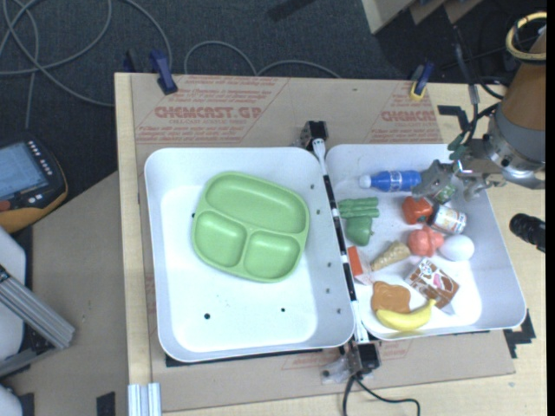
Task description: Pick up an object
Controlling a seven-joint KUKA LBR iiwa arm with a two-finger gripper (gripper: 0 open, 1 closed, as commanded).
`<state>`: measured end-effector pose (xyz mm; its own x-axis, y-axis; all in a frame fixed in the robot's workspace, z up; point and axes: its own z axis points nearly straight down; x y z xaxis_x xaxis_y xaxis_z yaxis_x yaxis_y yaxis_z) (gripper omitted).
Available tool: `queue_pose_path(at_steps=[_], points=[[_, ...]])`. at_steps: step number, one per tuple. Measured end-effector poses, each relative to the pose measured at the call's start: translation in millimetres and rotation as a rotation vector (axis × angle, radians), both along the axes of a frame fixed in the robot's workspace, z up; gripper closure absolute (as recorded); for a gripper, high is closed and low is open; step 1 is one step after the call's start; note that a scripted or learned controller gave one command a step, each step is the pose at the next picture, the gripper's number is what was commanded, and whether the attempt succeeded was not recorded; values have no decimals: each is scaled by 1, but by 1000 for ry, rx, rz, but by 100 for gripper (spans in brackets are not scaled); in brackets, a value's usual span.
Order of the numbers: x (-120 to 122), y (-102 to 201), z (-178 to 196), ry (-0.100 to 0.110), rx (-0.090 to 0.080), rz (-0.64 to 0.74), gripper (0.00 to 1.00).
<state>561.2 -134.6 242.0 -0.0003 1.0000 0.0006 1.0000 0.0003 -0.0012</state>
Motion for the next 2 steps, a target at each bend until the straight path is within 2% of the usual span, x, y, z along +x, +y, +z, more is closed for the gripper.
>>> queue_pose_path(at_steps=[1, 2], points=[[58, -5, -119, 1, 0, 0, 0], [40, -13, -158, 2, 0, -1, 0]])
